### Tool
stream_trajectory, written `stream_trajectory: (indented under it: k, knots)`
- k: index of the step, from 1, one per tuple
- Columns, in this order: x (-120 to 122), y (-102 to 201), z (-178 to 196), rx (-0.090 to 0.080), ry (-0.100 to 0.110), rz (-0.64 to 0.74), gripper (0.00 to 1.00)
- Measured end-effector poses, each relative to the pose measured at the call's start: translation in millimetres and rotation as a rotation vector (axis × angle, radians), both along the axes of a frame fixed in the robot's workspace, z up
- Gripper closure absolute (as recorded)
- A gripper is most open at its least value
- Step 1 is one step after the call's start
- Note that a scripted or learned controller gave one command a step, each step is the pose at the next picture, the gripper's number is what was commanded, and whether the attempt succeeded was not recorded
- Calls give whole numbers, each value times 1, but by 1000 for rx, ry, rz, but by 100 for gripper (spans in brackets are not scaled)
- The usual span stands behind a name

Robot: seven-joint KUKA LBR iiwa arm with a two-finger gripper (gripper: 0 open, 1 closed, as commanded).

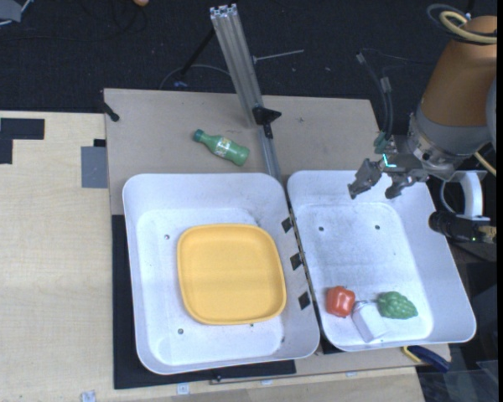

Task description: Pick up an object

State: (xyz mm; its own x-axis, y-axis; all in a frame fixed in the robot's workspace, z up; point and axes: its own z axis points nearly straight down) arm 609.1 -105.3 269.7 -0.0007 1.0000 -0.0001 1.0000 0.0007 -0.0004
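Nearest the camera, three small things sit together in the near part of the right-hand shallow white plastic bin (440,262): one red toy pepper (339,301), one small white block (368,321) just beside it, and one green knobbly toy vegetable (396,306) touching the block's far side. Left of that bin lies the second white bin (142,224), which bears one square yellow plastic plate (230,272). Beyond that bin, on the bench, one green plastic bottle (221,146) lies on its side. The two-finger gripper (379,182) hangs over the right bin's far edge, well apart from the three things, fingers spread and grasping nothing.
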Motion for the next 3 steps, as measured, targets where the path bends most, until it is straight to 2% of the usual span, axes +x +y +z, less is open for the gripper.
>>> stream_trajectory:
  k: [1,3]
  knots:
    - [0,0,0,0,0,0,0]
    - [-4,6,-95,0,4,0,0]
